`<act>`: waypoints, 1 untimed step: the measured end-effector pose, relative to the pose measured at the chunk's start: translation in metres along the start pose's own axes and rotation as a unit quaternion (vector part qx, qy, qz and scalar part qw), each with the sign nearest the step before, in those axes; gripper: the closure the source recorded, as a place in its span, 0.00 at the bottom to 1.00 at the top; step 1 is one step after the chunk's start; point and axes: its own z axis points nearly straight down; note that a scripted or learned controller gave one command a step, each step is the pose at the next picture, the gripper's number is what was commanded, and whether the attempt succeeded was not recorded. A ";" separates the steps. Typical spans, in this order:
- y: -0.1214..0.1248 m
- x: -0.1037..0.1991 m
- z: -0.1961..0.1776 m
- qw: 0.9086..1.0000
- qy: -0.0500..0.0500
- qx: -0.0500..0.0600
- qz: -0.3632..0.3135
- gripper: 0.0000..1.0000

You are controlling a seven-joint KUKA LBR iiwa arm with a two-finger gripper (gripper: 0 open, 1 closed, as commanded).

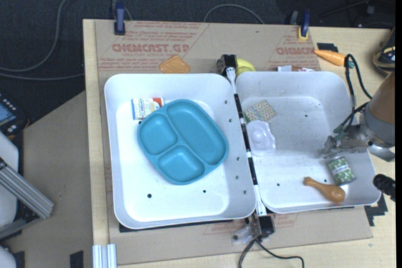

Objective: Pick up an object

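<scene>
The right bin (295, 88) holds several small objects. A green patterned block (340, 169) lies near its right wall, and a brown drumstick-shaped toy (325, 189) rests just below it by the front rim. A checkered packet (260, 111) and a clear plastic piece (259, 137) sit along the left wall. My gripper (339, 145) hangs low at the right side of this bin, directly above the green block and close to it. Nothing visibly sits in its grasp.
The left bin (125, 191) carries a blue divided plate (182, 141) and a small white carton (146, 107). On the board behind the bins lie an orange lump (174, 64), a yellow object (244, 66) and an orange carrot-like piece (330, 56). A cable (350, 78) runs toward the arm (383, 116).
</scene>
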 end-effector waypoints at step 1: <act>0.000 0.000 0.001 1.000 0.000 0.001 0.000 0.00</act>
